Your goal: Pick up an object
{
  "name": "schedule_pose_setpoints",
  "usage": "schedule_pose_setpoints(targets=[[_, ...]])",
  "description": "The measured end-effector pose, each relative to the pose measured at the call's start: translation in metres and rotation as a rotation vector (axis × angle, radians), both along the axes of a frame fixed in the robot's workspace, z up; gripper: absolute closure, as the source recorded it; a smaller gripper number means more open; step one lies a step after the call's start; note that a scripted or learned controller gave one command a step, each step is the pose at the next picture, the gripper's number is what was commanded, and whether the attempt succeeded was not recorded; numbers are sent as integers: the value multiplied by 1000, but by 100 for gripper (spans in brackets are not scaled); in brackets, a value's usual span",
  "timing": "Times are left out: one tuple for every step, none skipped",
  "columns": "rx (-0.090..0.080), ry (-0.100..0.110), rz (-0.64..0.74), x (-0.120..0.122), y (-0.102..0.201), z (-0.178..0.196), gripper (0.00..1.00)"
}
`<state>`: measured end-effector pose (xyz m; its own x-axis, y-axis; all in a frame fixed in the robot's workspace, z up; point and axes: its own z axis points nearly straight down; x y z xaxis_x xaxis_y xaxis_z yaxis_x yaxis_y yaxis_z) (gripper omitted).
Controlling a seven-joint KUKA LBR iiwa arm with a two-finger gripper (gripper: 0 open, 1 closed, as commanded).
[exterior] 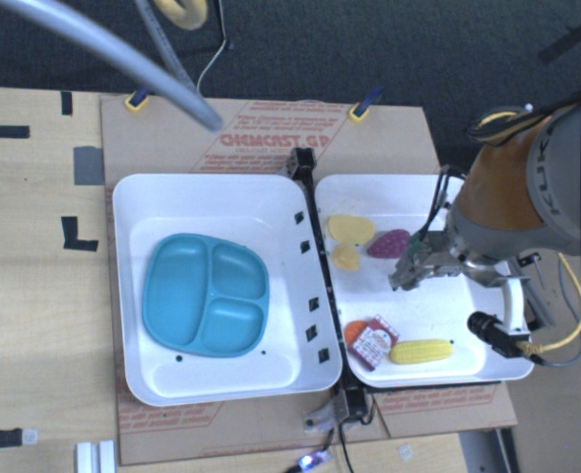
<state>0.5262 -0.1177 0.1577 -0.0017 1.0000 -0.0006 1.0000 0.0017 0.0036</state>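
The right bin [468, 363] holds a purple piece [389, 242], two yellow pieces [350, 229] [346, 256], a corn cob [420, 351] and a red and white packet [371, 343]. My gripper [409, 272] hangs over the middle of this bin, just right of and below the purple piece. Nothing shows between its fingers. The grey arm with its orange band [502, 185] comes in from the right.
The left bin [133, 205] holds a blue divided plate [206, 294]. A black divider [315, 264] runs between the bins. Both bins rest on a cardboard sheet [271, 131]. A grey pole [103, 37] crosses the top left.
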Motion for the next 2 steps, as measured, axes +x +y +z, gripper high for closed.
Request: schedule_pose_setpoints(targets=[[-1,-1,0,9,-5,58,100],[-1,-1,0,10,-10,120,100]])
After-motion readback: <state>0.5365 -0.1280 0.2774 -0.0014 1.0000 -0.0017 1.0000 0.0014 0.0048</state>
